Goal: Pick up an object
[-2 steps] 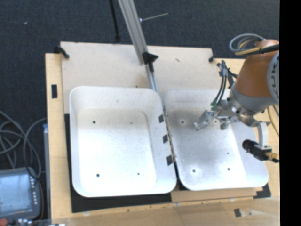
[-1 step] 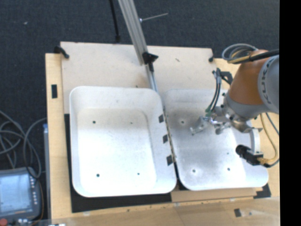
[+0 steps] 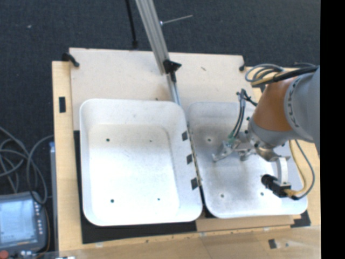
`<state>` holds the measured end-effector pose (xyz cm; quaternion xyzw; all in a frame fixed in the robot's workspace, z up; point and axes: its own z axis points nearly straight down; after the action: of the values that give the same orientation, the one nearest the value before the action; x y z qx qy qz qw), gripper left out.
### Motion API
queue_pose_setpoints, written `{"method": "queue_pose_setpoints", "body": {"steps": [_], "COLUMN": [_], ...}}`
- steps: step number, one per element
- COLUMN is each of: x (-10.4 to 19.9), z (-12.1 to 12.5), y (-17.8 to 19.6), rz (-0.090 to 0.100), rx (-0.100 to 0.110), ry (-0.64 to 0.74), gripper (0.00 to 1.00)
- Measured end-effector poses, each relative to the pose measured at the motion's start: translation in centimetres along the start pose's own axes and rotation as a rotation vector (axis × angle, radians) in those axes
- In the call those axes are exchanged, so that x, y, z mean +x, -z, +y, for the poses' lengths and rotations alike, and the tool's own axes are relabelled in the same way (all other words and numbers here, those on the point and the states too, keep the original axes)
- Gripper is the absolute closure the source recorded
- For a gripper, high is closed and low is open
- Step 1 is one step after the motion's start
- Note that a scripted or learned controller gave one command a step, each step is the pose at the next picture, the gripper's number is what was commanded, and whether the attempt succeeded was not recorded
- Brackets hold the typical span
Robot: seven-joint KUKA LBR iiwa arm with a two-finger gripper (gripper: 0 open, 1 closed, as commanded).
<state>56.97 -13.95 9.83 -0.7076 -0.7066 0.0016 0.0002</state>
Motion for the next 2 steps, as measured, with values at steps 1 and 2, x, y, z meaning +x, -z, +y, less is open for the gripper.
{"method": "queue_pose_setpoints", "body": {"steps": [1,2], "x": [0.0,-0.7], "z": [0.2,0.5], "y": [1.4,5.8], "rz": [0.002,0.001], "rx": [-0.007,-0.009], "ry": [-0.006,-0.005], "gripper": [1.00,1.00]}}
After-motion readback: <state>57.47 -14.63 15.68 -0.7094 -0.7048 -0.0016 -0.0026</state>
